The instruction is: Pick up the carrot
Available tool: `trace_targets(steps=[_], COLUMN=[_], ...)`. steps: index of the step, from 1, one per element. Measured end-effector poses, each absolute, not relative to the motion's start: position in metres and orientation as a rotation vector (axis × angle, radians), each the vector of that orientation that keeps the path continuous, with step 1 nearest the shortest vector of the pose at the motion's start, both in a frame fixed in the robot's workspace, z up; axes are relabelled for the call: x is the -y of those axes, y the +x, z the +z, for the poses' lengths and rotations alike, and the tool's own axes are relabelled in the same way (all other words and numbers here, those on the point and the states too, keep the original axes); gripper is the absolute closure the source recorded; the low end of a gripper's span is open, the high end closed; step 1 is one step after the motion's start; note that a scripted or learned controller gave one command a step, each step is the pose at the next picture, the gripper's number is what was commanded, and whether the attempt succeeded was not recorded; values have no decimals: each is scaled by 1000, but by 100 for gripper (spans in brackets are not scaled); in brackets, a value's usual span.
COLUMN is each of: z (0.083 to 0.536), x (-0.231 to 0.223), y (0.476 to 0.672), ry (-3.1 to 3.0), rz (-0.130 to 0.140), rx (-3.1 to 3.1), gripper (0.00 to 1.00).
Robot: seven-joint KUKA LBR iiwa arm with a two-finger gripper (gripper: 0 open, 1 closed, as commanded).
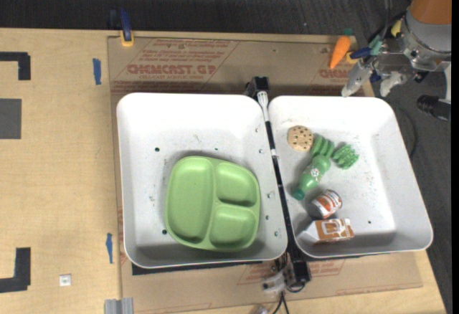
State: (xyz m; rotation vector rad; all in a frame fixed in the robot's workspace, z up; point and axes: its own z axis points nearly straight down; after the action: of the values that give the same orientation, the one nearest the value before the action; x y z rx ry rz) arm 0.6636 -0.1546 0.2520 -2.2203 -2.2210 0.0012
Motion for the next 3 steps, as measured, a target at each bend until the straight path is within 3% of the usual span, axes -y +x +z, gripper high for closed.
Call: trace_targets(steps=[1, 2, 3], z=[351, 269, 235], x=[146, 88, 214], y=[667, 666, 666], ry=[-2651, -2780, -2985], rz=[-1, 5, 1], rx=[1690, 1456, 981], gripper=[0, 0, 0])
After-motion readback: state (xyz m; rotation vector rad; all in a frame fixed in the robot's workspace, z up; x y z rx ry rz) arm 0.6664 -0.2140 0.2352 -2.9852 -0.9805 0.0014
